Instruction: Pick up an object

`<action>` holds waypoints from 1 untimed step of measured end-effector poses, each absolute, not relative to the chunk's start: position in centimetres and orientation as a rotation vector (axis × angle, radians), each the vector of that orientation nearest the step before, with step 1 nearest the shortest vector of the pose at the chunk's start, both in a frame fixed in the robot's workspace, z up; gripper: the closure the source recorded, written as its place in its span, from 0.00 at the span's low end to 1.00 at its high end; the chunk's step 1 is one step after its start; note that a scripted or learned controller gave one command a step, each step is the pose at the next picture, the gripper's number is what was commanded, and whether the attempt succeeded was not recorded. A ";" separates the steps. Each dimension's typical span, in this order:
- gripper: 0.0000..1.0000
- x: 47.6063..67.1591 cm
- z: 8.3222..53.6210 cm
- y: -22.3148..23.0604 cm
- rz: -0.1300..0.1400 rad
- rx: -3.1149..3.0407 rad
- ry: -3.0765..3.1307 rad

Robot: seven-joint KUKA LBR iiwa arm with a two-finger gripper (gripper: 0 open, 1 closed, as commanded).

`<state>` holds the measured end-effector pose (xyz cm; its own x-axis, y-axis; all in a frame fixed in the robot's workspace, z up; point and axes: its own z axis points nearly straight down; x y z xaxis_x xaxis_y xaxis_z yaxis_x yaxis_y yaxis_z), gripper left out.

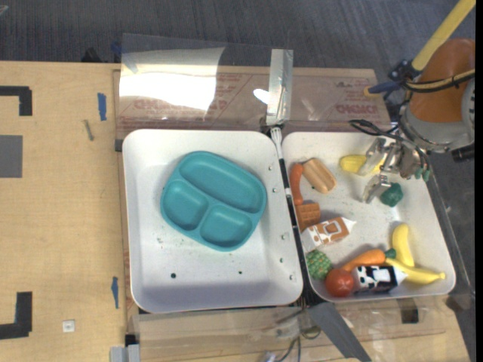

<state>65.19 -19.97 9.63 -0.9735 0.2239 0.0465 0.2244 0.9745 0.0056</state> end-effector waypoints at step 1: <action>0.00 55.7 9.0 -19.5 0.001 -0.463 -3.118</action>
<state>55.66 -19.51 9.00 -0.9569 0.2904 -0.0101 0.2904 0.9569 0.0006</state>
